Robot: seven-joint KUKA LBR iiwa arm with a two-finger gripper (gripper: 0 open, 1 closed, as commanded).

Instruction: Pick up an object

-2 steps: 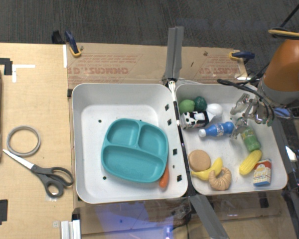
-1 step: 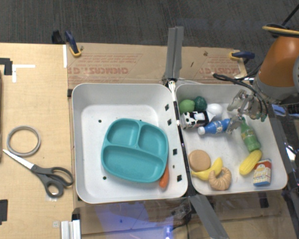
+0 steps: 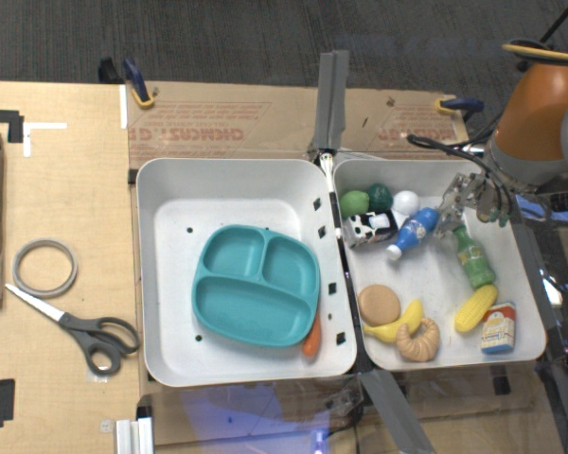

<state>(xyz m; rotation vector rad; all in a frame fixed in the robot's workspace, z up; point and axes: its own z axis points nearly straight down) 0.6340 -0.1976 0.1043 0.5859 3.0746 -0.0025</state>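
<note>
My gripper [image 3: 466, 203] hangs over the far right part of the right bin [image 3: 525, 253], under the orange-banded wrist. Just below it lies a green bottle [image 3: 473, 261], and to its left a blue bottle [image 3: 415, 233] with a white cap. Along the bin's far side sit a green ball [image 3: 355, 201], a dark green ball [image 3: 380, 195], a white ball [image 3: 406, 201] and a black-and-white cow toy [image 3: 369, 227]. Nearer the front lie a tan bun [image 3: 380, 303], a banana [image 3: 399, 325], a croissant [image 3: 419, 341], a corn cob [image 3: 475, 308] and a small carton [image 3: 498, 330].
The left bin [image 3: 161, 206] holds a teal divided plate [image 3: 256, 287] and an orange carrot [image 3: 310, 339] by its right wall. On the bench to the left lie scissors [image 3: 80, 329] and a tape roll [image 3: 44, 267]. A grey divider post [image 3: 330, 102] stands behind the bins.
</note>
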